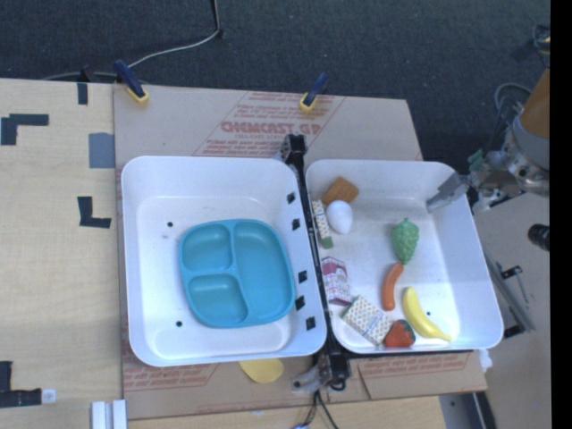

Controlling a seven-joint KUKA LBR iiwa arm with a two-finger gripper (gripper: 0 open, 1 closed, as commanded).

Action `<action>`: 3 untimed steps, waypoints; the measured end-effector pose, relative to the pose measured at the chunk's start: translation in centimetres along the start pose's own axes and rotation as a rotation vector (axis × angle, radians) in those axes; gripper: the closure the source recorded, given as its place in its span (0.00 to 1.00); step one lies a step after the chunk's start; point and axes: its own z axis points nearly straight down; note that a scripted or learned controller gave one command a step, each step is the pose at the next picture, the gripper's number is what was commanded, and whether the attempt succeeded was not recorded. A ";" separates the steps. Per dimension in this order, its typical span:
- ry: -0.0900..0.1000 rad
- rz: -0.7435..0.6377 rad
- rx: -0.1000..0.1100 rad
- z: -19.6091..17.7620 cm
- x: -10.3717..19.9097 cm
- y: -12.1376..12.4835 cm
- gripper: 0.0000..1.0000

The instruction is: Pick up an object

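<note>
Banana (423, 316), carrot (391, 285) and strawberry (399, 333) lie crowded together; the gripper (444, 195), width unclear at the bin's (465, 239) edge, could nudge neighbours.

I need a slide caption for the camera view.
Pincer at right bin rim; toy foods inside, blue tray in left bin.

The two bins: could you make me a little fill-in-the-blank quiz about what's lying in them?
1. The blue tray lies in the ______ bin.
2. The tray has ______ compartments.
3. In the right bin, the banana lies beside a red ______.
4. The white egg sits just below an ______ block.

Missing words: left; three; strawberry; orange
</note>
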 end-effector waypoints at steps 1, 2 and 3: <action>0.002 -0.001 -0.002 14.7 3.1 -3.8 0.00; -0.004 0.000 -0.007 13.7 2.9 -3.7 1.00; -0.004 0.000 -0.007 13.8 2.9 -3.7 0.00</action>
